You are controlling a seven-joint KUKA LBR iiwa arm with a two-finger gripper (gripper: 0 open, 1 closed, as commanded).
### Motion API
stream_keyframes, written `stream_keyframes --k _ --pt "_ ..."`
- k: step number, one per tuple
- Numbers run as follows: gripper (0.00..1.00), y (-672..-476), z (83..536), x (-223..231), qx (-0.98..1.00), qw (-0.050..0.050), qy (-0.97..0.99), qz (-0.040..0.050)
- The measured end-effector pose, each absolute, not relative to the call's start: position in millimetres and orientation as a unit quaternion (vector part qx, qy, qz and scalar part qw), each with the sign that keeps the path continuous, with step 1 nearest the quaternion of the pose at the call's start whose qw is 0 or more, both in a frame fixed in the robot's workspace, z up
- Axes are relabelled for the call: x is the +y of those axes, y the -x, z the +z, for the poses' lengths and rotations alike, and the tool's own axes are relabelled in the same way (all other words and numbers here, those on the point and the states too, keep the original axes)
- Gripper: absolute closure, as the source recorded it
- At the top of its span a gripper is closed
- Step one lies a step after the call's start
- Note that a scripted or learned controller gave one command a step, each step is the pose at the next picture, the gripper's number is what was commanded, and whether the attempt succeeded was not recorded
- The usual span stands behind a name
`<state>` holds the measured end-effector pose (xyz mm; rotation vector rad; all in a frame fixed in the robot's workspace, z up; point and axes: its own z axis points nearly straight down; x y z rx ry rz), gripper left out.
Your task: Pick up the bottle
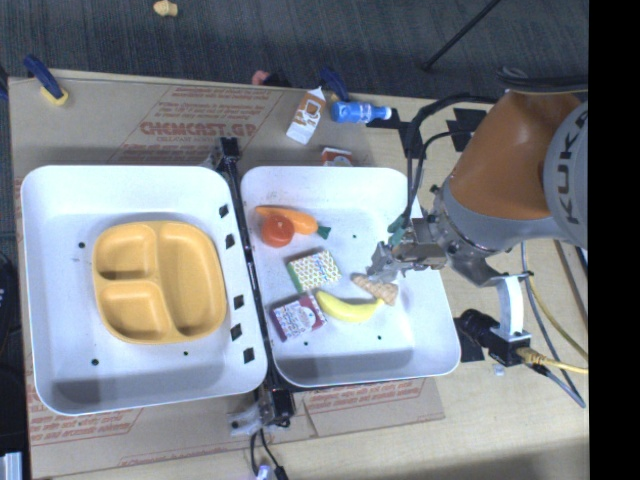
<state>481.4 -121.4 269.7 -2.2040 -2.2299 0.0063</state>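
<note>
One gripper (388, 268) hovering in right bin (425, 343) just above waffle cone (377, 289) & banana (347, 308); finger state can't tell; bottle (352, 113) lying outside.

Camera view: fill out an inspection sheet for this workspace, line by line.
Surface: bench covered in printed cardboard, bearing two white bins; left bin, right bin.
Job's things: blue bottle lies on the bench beyond the right bin, outside both bins.
Clutter: yellow divided tray in left bin; carrot, banana, two small packets in right bin; small carton beside the bottle.
Grippers: gripper low over right bin, near the banana.
Cables: black cables along the arm; yellow cable at right.
Surroundings: dark carpet.
</note>
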Motion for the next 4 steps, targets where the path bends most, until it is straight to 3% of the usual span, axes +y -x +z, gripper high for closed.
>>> stream_keyframes --k 1,2,3,4 --pt "1.0 -475.6 206.9 -152.2 -0.8 0.003 0.599 0.001" --pt "1.0 -476.6 245.7 -204.9 -0.875 0.0 0.484 0.0006" --pt "1.0 -476.3 206.0 -210.8 -0.887 0.001 0.463 0.0004" --pt "1.0 -476.3 190.1 -111.1 -0.829 0.002 0.559 0.0007"
